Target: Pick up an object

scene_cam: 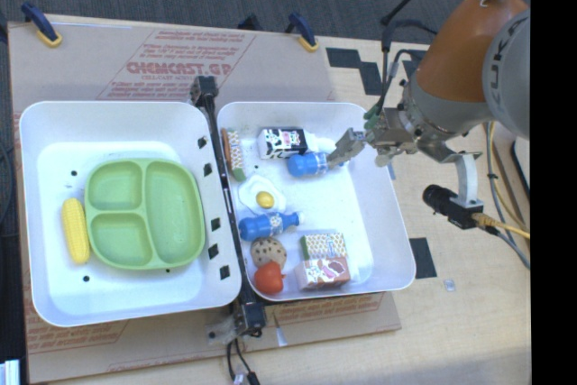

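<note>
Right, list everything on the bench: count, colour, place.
bins: 2, white, side by side
tray: 1, green, left bin
corn: 1, yellow, left bin, left of tray
milk carton: 1, black and white, right bin, top
bottles: 2, blue, right bin, one middle, one near gripper
fried egg: 1, white and yellow, right bin
cookie: 1, brown, right bin
tomato: 1, red, right bin, bottom
boxes: 2, green, red, bottom right
clamps: 2, blue and yellow, top edge
arm: 1, grey and orange, right
gripper: 1, grey, over right bin
</note>
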You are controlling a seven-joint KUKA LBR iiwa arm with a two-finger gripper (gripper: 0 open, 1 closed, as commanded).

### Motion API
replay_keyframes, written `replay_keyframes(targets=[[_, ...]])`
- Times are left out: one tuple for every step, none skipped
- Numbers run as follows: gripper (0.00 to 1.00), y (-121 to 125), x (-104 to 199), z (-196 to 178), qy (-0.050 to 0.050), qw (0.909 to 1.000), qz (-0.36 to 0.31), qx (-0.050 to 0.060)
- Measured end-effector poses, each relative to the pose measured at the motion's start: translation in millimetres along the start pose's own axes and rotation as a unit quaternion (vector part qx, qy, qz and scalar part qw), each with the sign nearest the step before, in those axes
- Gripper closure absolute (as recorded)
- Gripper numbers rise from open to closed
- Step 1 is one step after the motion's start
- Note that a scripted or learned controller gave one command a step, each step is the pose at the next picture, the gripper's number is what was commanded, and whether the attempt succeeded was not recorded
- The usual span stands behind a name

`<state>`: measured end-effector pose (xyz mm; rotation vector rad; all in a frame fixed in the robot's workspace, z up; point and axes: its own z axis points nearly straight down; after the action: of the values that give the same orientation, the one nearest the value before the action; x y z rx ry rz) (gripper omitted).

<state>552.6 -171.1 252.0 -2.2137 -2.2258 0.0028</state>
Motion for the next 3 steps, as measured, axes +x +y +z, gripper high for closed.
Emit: replay_keyframes(targets=[[0.00, -2, 40, 157, 0.000, 1.0000, -0.001, 0.001], [0.00, 39, 3, 160, 0.000, 1.0000, 0.001, 0.000], [0.00, 88, 18, 160, 0.000, 1.0000, 0.000, -0.001]])
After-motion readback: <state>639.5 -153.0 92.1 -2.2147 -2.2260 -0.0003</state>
